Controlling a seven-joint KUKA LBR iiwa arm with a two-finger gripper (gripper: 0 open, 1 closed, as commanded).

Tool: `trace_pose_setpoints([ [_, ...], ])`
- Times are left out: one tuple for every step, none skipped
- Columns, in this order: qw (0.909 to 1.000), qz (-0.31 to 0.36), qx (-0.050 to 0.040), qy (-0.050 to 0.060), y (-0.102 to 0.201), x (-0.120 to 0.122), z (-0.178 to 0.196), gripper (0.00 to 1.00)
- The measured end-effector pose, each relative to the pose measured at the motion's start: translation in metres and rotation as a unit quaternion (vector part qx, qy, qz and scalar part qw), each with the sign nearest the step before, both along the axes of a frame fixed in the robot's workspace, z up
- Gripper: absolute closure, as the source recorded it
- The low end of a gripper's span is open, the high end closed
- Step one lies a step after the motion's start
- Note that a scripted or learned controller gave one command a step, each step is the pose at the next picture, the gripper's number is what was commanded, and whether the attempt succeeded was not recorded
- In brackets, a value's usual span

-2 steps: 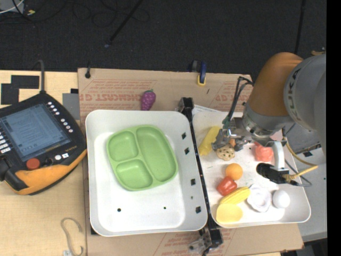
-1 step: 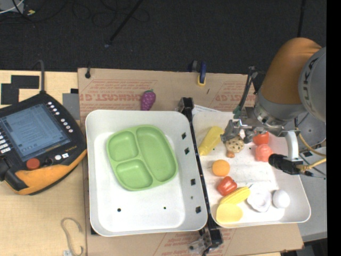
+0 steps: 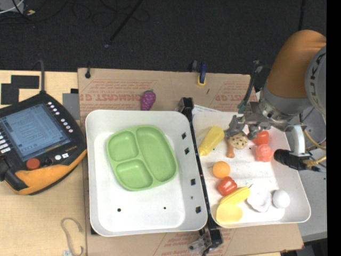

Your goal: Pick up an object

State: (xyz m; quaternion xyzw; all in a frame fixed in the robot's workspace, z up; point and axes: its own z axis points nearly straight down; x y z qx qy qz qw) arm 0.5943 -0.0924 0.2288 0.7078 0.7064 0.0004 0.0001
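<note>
I see the tool (image 3: 241,128) over the right bin (image 3: 303,209), beside cookie (image 3: 238,141) and yellow corn (image 3: 211,140); tomato (image 3: 261,137) close; can't tell its opening.

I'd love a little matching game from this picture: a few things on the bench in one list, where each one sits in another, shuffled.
Things:
1. green divided plate
2. orange ball
3. purple grapes
4. white egg

Places:
A. on the cardboard behind the bins
B. left bin
C. near right corner of the right bin
D. middle of the right bin

Pairs: 1-B, 2-D, 3-A, 4-C
</note>
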Motion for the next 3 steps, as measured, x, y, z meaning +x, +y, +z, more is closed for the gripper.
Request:
trace_pose_setpoints([
  [1.0, 0.001, 0.0005, 0.003, 0.022, -0.036, -0.002, 1.0],
  [1.0, 0.001, 0.0008, 0.003, 0.059, -0.073, 0.006, 1.0],
  [1.0, -0.001, 0.0003, 0.004, 0.066, -0.108, -0.002, 1.0],
])
